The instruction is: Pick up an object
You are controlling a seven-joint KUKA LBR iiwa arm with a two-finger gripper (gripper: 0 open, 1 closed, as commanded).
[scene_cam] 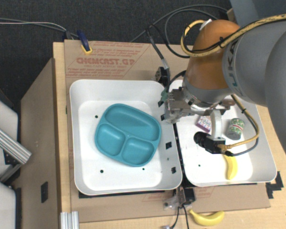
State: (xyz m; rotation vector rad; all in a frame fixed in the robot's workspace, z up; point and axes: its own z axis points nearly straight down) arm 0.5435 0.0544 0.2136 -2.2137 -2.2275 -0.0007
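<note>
The grey arm with its orange band reaches over the right bin (263, 165), and my gripper (173, 110) hangs low at that bin's left wall, by the divide between the two bins. A small purple and white packet (203, 123) lies just right of the gripper, partly under the wrist. Further right rests a mottled green and white ball (237, 128). A yellow banana (231, 167) lies near the right bin's front. In the left bin (78, 128) sits a teal divided plate (127, 134), left of the gripper.
Both bins rest on a cardboard sheet (105, 56) with red print, held by a blue and yellow clamp (84, 42) at the back. A second banana (207, 217) lies outside the bins at the front edge. Cables run across the dark floor behind.
</note>
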